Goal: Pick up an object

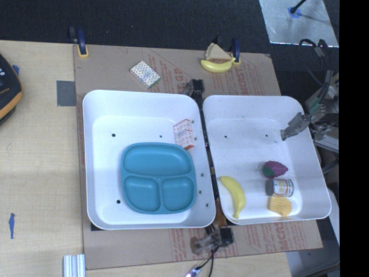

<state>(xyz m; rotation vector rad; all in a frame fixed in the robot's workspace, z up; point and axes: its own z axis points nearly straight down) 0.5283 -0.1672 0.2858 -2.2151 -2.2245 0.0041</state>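
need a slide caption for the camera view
Gripper over the right bin holding a banana, can and purple fruit; blue tray in left bin.

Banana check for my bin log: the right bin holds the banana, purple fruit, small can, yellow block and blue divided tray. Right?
Not quite. The blue divided tray lies in the left bin, as the camera view shows. The right bin holds the banana, purple fruit, small can and yellow block.

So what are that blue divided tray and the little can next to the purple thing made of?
The blue tray looks like moulded plastic: one even matte colour, soft rounded compartment edges. The can seems to be metal with a printed label, given its pale shiny end, though it could be a plastic toy; it is too small to tell.
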